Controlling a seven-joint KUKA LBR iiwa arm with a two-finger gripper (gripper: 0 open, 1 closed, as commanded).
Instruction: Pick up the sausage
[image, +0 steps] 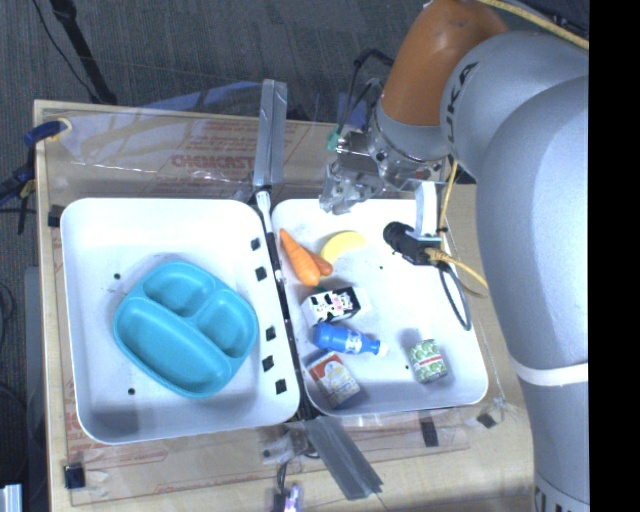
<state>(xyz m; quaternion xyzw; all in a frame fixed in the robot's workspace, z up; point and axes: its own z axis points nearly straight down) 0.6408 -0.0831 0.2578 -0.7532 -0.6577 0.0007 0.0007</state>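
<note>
My end effector hangs over the far rim of the right bin, near its far-left corner. Can't tell from this angle how it's set, and nothing shows in it.

Sausage: my best guess is the orange-red tapered piece lying against the divider side of the right bin, just beside the yellow piece. It could be read as a carrot, but nothing else here fits better. It lies on the bin floor, near the end effector and a little toward the camera from it.

Other things in that bin: black-and-white carton, blue bottle, small can, a packet. The left bin holds the blue divided tray.

Progress: none that I can confirm. Target is not grasped or lifted. Still to do: line up over it, descend, close, lift. Risk, as I judge it: it's tight against the bin wall, so little finger room on that side.
</note>
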